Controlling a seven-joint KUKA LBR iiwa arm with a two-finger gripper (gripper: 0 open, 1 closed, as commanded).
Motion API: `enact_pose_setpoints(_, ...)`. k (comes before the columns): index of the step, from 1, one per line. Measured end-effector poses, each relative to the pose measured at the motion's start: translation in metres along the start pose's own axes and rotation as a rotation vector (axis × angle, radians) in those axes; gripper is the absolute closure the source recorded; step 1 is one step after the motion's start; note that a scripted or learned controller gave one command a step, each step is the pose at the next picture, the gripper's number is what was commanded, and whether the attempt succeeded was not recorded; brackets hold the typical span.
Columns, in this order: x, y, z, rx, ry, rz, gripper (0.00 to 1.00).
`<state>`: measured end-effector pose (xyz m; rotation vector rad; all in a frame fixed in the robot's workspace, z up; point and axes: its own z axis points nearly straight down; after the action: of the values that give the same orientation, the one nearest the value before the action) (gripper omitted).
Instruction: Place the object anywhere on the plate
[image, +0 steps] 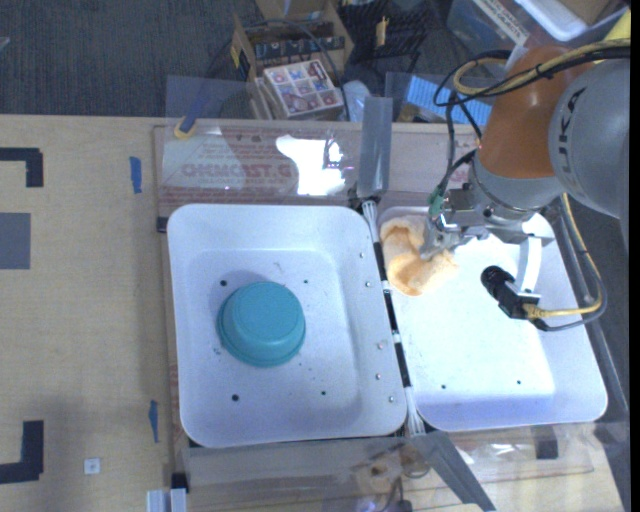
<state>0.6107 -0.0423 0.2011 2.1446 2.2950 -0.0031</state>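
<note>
Pale wooden bench is shown from above, bearing two shallow white bins side by side, with boxes and clutter visible on the dark floor beyond. The grey arm, marked by its orange band, is seen lowered into the right bin, and the gripper is positioned at that bin's far left corner. Directly beneath and just to the left of the gripper lies the object, a soft-looking orange-yellow lump resting against the bin wall; the gripper is seen touching or nearly touching its upper edge. Whether the gripper is parted or closed cannot be told, and no hold on the object can be confirmed. Well to the left of the gripper, across the divider, the teal plate is seen lying in the middle of the left bin, apparently upside down. The step in hand is judged to be the pick-up, with the transfer not yet done. A secure hold on the lump would be called for next, followed by a lift clear of the bin walls and a carry leftward over the plate. A slip may be risked, since the object is crowded into the corner.
</note>
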Motion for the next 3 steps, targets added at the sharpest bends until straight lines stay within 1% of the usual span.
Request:
enact_pose_setpoints(1, 0.0, 0.001, -0.024, -0.003, 0.0, -0.002, 1.0)
enact_pose_setpoints(2, 0.05, -0.023, -0.031, 0.0, 0.002, -0.401, 1.0)
enact_pose_setpoints(3, 0.089, -0.035, -0.036, -0.002, 0.002, -0.798, 1.0)
